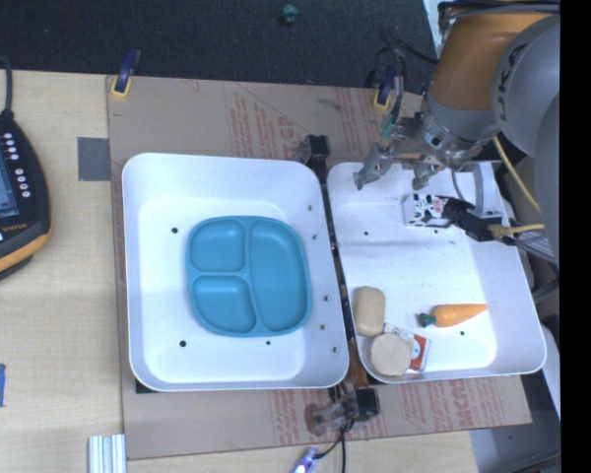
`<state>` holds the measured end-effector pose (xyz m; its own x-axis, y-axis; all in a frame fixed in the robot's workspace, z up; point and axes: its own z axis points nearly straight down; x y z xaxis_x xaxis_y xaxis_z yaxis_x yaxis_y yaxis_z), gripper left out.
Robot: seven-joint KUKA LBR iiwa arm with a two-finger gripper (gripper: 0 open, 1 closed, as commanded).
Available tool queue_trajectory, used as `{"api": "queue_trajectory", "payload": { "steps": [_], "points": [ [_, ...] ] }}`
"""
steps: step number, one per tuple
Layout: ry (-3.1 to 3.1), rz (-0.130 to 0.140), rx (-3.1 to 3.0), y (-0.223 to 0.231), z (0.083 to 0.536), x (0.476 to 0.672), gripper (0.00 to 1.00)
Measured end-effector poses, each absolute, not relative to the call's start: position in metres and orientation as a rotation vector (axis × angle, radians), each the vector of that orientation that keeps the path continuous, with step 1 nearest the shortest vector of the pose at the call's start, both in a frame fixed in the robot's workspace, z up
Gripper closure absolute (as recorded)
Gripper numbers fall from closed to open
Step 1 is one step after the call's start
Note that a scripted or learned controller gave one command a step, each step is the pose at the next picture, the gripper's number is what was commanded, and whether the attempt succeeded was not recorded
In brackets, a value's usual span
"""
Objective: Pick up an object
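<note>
Carrot [458, 314] — orange, tapered, lying in right bin [512, 264], end effector [397, 170] spread open — holding nothing

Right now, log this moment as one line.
hand: open, empty, over right bin's far end | carrot, bread roll: near end | blue tray: left bin

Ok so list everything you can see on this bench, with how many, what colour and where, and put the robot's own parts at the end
Shallow white bins: two, side by side on the cardboard.
Blue divided plastic plate: one, middle of the left bin.
Orange toy carrot: one, right bin, near edge.
Tan bread-like pieces: two, right bin, near-left corner.
Small black-and-white printed item: one, right bin, far side.
Black and orange handheld pendant: one, bench's left edge.
Grey and orange arm's gripper: one, above the right bin's far edge, jaws spread.
</note>
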<state>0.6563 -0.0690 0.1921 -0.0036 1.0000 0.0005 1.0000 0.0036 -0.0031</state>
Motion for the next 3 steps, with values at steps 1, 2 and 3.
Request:
{"api": "queue_trajectory", "payload": {
  "steps": [1, 2, 3],
  "points": [
    [-2.223, 0.001, -2.218, -0.083, 0.221, 0.657, 0.00],
    [-2.223, 0.008, -2.216, -0.131, 0.160, 0.655, 0.00],
    [-2.234, -0.004, -2.221, -0.153, 0.113, 0.660, 0.00]
  ]
}}
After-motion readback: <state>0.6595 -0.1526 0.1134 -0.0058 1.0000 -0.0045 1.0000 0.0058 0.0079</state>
